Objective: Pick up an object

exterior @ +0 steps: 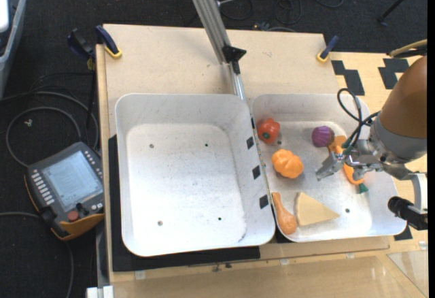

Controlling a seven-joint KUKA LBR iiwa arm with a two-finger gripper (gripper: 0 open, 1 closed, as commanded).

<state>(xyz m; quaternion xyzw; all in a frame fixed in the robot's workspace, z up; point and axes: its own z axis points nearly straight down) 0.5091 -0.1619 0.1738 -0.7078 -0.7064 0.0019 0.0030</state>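
I am a grey robot arm [408,113] with an orange band, reaching in from the right over a pale wooden bench [170,62]. Two shallow white bins sit side by side on it. The left bin [129,154] is larger in the picture, and its floor is speckled with small dark marks. The right bin [299,103] holds every object here.

My gripper [333,166] hangs low over the right side of the right bin. My fingers [326,169] point left toward the bin's middle and stand slightly apart, with nothing between them. Just behind them, partly hidden by my wrist, lies a small orange piece [353,174] with a bit of green at its lower end.

A purple round object [323,135] sits near the back of the bin, just up and left of my fingers. A red tomato-like toy [269,129] with a dark stem lies near the bin's left wall. Below it, an orange lumpy fruit toy [288,163] rests near the centre, a short way left of my fingers. At the front, a tan wedge [314,210] lies flat, and an orange carrot-shaped toy [283,215] lies just beside it on the left, against the bin's wall.

A metal pole [207,7] slants across the back of the bench. On the dark floor to the left sits a handheld control pendant [64,184].
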